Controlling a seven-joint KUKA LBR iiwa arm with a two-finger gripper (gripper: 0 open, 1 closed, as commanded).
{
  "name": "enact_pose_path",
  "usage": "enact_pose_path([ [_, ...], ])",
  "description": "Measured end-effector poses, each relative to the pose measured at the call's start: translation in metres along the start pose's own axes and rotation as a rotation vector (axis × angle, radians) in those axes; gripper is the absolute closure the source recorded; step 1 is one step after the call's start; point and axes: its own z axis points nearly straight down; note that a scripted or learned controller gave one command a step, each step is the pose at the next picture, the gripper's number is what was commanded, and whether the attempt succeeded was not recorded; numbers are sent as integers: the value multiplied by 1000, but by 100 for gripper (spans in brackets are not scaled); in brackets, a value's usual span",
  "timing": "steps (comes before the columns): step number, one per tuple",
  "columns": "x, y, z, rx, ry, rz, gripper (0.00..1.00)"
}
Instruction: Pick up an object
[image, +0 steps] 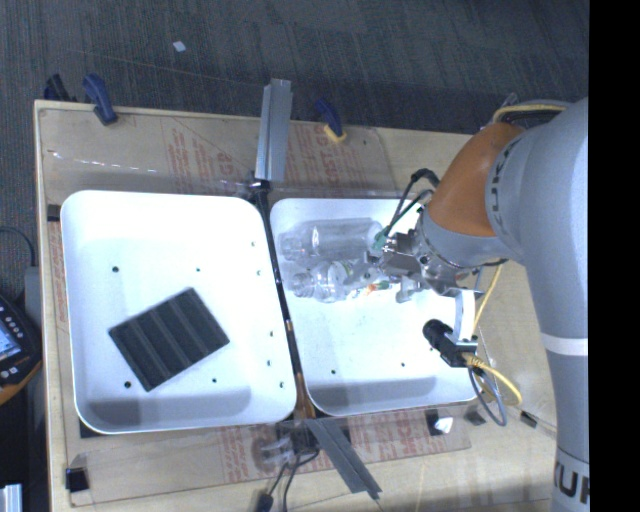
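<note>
A dark ribbed rectangular pad (168, 337) lies flat in the left bin (80, 215), toward its front left. Several clear plastic items (325, 258), looking like crumpled bottles or cups, lie in the back left part of the right bin (330, 395). My gripper (385, 272) reaches in from the right and is low over the right bin, at the right edge of the clear plastic pile. The wrist body hides the fingertips.
A metal divider bar (272, 130) runs between the bins at the back. Blue clamps (100, 98) hold the board's far edge. Cables (490, 380) hang off the arm near the right bin's front right corner. A handheld device (12, 340) sits at far left.
</note>
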Motion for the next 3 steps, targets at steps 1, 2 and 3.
enact_pose_path([
  [1,12,74,25,-6,0,-228,0],
  [2,13,2,59,0,1,-448,0],
  [3,35,21,68,-4,-1,-350,0],
])
